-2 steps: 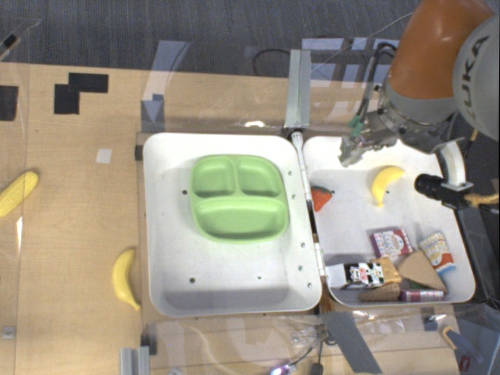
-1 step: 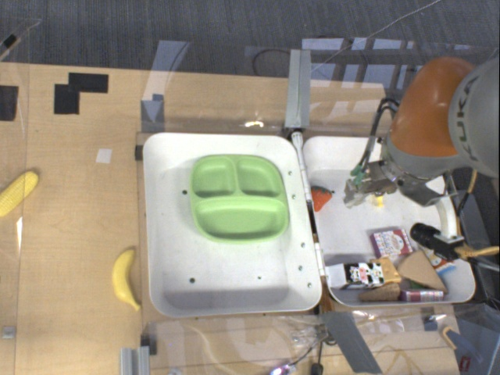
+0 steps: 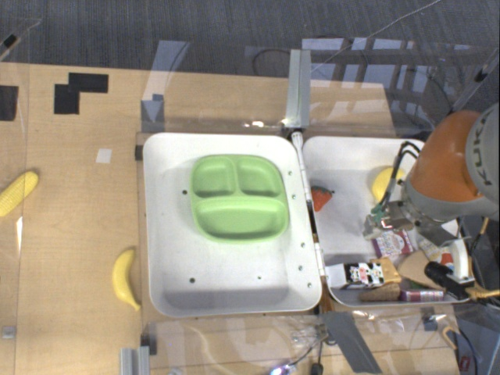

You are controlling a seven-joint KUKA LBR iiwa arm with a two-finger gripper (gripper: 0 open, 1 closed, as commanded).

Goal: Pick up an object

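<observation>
Worktop [image 3: 70,233] of pale wood, seen from above at a slant, carrying two shallow white bins side by side. Left bin [image 3: 164,280]: a green divided plate [image 3: 237,196] lies flat near its middle, with three compartments, two small ones at the far side and one long one at the near side. Right bin [image 3: 344,225]: a small red object [image 3: 320,198] lies against the left wall; a yellow object [image 3: 383,183] lies farther right, partly hidden by the arm. Along the near wall lie a black-and-white printed box [image 3: 361,273], a brown block [image 3: 383,292], a pink-and-white packet [image 3: 392,244] and a dark marker-like tube [image 3: 422,294], crowded together and touching in places. Arm [image 3: 445,170], grey with an orange band, enters from the right and hangs over the right bin; the jaws [image 3: 383,223] sit low, just above the packet, and whether they are open or closed cannot be told. Outside the bins, on the bare wood at left: a banana [image 3: 125,278] just beside the left bin, and a corn cob [image 3: 17,194] at the frame's edge.
</observation>
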